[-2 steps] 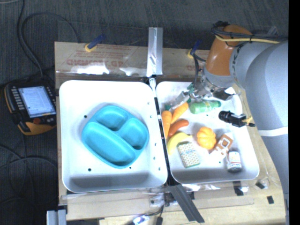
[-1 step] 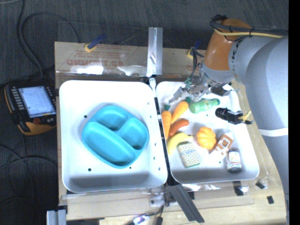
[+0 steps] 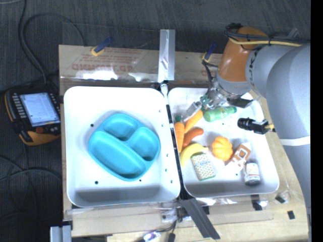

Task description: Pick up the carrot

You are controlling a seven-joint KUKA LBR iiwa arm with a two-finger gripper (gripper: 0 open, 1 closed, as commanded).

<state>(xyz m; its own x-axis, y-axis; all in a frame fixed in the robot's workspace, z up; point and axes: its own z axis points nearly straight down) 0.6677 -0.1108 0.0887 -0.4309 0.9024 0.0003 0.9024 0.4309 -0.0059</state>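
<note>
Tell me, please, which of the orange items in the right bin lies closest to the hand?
The slanted orange carrot-shaped piece just below the hand; the carrot by the divider and the round orange pumpkin lie farther away.

two white bins [image 3: 75,150] side by side. one blue divided plate [image 3: 123,145]. two carrots [image 3: 179,134], one banana [image 3: 187,152], one small pumpkin [image 3: 222,147], one green bottle [image 3: 219,114], one small jar [image 3: 251,173].

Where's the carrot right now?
The carrot lies in the right bin, along its left wall, beside the banana.
</note>
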